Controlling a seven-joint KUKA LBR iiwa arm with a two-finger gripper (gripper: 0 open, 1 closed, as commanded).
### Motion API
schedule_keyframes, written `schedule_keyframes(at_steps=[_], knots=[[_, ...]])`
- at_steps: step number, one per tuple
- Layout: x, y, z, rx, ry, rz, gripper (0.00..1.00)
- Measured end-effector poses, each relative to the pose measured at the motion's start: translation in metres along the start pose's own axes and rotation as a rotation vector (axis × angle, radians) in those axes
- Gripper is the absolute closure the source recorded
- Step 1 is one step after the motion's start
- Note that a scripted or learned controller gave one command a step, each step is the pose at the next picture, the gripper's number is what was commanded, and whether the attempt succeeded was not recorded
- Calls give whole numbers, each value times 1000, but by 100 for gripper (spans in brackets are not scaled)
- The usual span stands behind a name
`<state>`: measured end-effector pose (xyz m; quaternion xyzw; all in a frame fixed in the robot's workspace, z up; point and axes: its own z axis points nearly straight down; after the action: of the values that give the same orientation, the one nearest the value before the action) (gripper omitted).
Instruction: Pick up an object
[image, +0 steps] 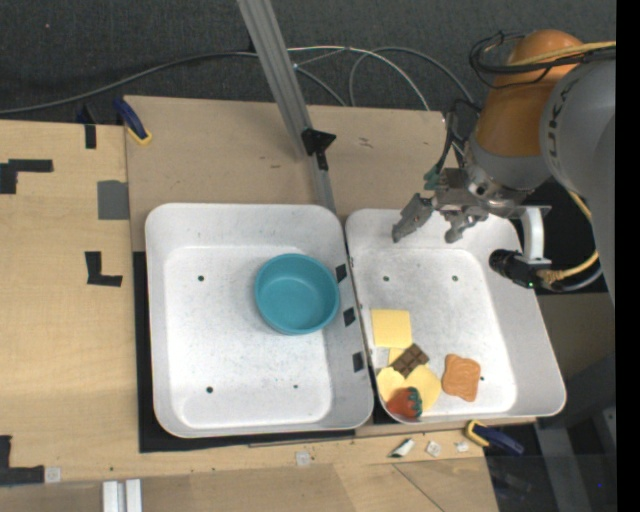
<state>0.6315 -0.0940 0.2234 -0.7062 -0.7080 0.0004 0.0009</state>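
My gripper (434, 225) hangs over the far edge of the right bin (520, 330), open, with nothing between its fingers. At that bin's near left lie a pale yellow square (391, 327), a small brown block (408, 360), a yellow round piece (424, 383) and a red piece (404, 402). An orange toast-like piece (462, 377) lies to their right. A teal bowl (295, 292) stands in the left bin (190, 300). All these objects lie well nearer the front than the gripper.
A slanted metal pole (290, 100) crosses the back of the bench and ends near the bins' shared far corner. Cables run along the back. Blue clamps sit at the bench's far left (133, 118) and near right (492, 436).
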Motion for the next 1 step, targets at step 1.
schedule_keyframes(at_steps=[1], knots=[[0, 0, 0, 0, 0, 0, 0]])
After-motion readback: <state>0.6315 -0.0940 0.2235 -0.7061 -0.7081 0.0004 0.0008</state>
